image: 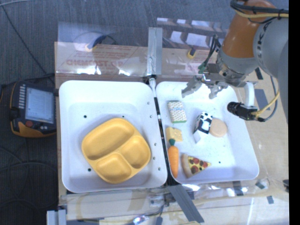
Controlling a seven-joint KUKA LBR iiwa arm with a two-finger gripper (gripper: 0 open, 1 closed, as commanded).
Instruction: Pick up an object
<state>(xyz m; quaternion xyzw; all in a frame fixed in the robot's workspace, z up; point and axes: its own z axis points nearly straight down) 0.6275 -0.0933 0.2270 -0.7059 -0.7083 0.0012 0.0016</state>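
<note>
- tool (202, 89) upper right of frame, fingers spread wide, nothing between them, over right bin (243, 172)
- carrot (173, 159), pizza slice (195, 164), cookie (218, 128) lower in that bin
- yellow plate (116, 149) in left bin (70, 121)

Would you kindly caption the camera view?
Open gripper above right bin of toy foods; yellow plate in left bin.

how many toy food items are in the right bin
6, all in the right bin: a green checkered block, cheese, carrot, pizza slice, a black-and-white carton and a round cookie touching it. Nothing seems hidden.
</note>
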